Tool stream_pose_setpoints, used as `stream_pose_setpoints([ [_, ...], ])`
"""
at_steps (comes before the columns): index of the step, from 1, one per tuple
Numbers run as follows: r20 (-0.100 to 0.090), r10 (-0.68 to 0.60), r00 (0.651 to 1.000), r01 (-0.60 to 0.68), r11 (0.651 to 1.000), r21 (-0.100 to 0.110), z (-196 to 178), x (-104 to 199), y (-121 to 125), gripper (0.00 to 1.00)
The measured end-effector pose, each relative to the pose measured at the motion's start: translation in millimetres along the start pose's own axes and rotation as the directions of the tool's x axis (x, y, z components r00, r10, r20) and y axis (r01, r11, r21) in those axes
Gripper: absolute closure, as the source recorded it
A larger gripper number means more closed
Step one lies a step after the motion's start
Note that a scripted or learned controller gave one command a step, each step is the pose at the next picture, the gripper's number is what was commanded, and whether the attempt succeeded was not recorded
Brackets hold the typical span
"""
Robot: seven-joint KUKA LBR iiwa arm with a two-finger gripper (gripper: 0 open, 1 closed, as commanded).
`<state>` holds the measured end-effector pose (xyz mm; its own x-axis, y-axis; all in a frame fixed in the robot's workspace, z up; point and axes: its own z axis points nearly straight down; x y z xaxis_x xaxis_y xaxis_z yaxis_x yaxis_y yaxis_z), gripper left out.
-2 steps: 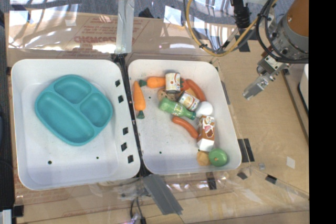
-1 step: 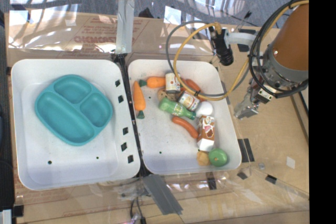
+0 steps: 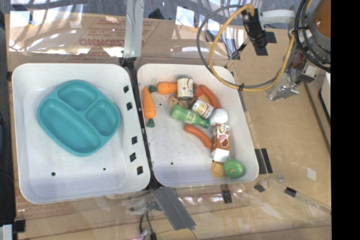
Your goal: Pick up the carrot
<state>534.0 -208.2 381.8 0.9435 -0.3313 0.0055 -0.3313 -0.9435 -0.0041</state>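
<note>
Two carrots [image 3: 148,105] lie well left of the gripper [image 3: 283,89], jaw state untellable; it should descend squarely over one.

The right bin [image 3: 250,146] serves as landmark: the carrot [image 3: 148,105] lies along its left wall, a can [image 3: 185,87] near its back wall, an apple [image 3: 234,168] in its front right corner. The left bin [image 3: 22,121] beside it holds a divided plate [image 3: 79,117].

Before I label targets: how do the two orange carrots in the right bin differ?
The long carrot lies lengthwise along the right bin's left wall, apart from the pile; the short carrot lies crosswise near the far wall, beside a can. The long one is slimmer, the short one stubbier. Both are orange with green ends.
</note>
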Motion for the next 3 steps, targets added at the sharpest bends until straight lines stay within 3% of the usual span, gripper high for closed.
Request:
stream_pose_setpoints([
  [1,-0.001,-0.141,0.99,0.141,0.99,0.0,-106,62,-23,1.0],
  [2,0.02,-0.144,0.989,0.144,0.99,0.006,68,104,-37,1.0],
  [3,-0.003,-0.141,0.99,0.141,0.99,-0.001,-63,116,-42,1.0],
])
